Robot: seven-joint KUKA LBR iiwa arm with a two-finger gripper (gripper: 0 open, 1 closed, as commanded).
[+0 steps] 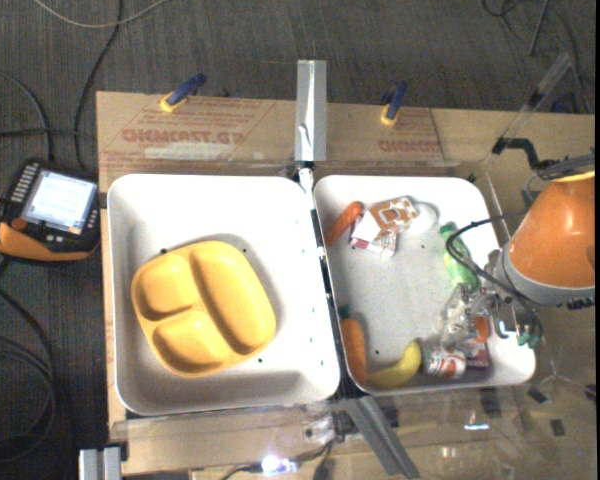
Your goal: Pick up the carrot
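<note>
Gripper (472, 320) hangs over the right bin's (400, 278) right side — finger state cannot be told; carrot (354, 347) lies well apart, by the banana (401, 365).

Grey arm (565, 268) w/ rounded orange band, black cable near wrist; metal gripper (477, 320) assy, green bits

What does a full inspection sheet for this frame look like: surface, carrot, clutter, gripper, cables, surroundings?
Surface: left bin holds a yellow divided plate; right bin holds the rest.
Job's things: carrot by the right bin's left wall, untouched.
Clutter: banana, carton, orange-red item, green item, can.
Grippers: gripper low at the bin's right side, fingers unclear.
Cables: black and white leads on the floor.
Surroundings: teach pendant, clamps.
</note>
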